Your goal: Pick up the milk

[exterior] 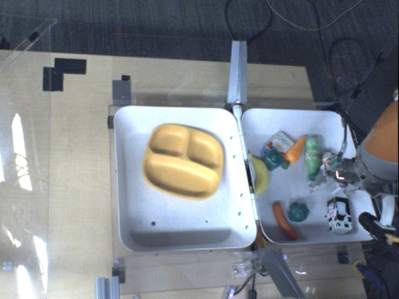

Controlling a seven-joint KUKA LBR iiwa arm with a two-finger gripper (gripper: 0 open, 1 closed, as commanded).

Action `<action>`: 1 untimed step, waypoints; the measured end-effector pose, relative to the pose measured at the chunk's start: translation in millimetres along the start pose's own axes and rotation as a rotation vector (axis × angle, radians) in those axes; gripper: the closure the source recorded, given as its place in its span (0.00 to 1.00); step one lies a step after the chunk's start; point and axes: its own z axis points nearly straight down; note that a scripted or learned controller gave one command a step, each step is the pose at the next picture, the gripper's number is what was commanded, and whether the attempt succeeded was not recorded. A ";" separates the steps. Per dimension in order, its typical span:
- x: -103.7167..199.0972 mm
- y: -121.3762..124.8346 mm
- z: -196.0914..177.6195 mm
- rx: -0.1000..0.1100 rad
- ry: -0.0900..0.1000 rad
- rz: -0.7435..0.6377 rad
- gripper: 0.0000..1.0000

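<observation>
Camera view. I see two white bins side by side on the wooden bench. The left bin (131,167) holds a yellow three-compartment tray (184,161), sitting a little toward 12 o'clock of the bin's centre, upright, with no items in its sections.

The right bin (293,118) holds the clutter. The milk (339,215), a small white carton with black cow patches, lies in the bin's 4 o'clock corner, close to the right wall. Near the bin's centre, toward 6 o'clock, sits a dark green round item (298,212), and just at its 8 o'clock lies a red-orange sausage (283,220), angled along the front wall. A yellow banana (261,174) rests against the left wall at 9 o'clock. Toward 12 o'clock I note a small cluster: a teal item (273,161), a small packet (282,141) and a carrot (296,149), touching or nearly so. Just at 3 o'clock of the carrot stands a green bottle (312,156).

The arm enters from 3 o'clock, orange band visible at the frame edge. The gripper (337,172) is over the bin's right side, at 12 o'clock of the milk and apart from it. I cannot tell how the gripper is set; nothing shows clearly between its tips.
</observation>
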 end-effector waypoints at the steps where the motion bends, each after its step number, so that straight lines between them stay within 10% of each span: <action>1: -5.7 -14.1 19.2 -0.027 -0.002 -0.055 0.00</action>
